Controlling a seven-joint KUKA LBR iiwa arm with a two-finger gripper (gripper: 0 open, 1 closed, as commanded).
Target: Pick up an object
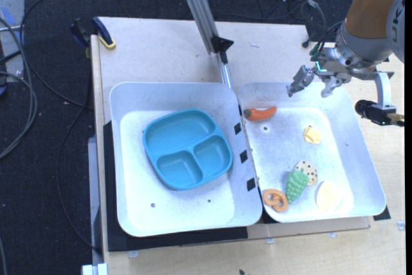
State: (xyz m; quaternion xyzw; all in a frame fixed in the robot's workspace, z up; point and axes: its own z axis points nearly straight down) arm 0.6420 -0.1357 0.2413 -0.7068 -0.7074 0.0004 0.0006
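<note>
Surroundings: dark floor strewn with cables rings a pale desk (167,51), with a slanted metal pole (199,0) crossing down from the top centre of the frame.
Left bin: white bin (129,138) in the lower left holds a blue divided plate (187,148), lying flat and near its middle.
Right bin: white bin (360,158) in the lower right holds the loose pieces: an orange carrot-like piece (261,113) at its upper left edge, a small yellow piece (312,134) in the middle, a green bumpy piece (296,186) touching a spotted cookie (308,172), a pretzel (275,199) at the lower left, and a pale round piece (328,195) at the lower right.
Arm: grey with an orange section, entering from the upper right of the frame.
Jaws: the gripper (313,83) hangs over the far rim of the right bin, its two fingers apart with nothing between them.
Nearest targets: the carrot-like piece and the yellow piece, both apart from the jaws.
Risk, rim: a straight descent from here could strike the bin's sloped far wall, since the jaws sit above the rim rather than the floor.
Risk, carrot: it lies against the bin edge, so one finger may have no room beside it.
Risk, cluster: the green piece and the cookie touch, so a grip there may nudge one aside or catch both.
Risk, small pieces: the flat, low ones could slip out as the jaws close.
</note>
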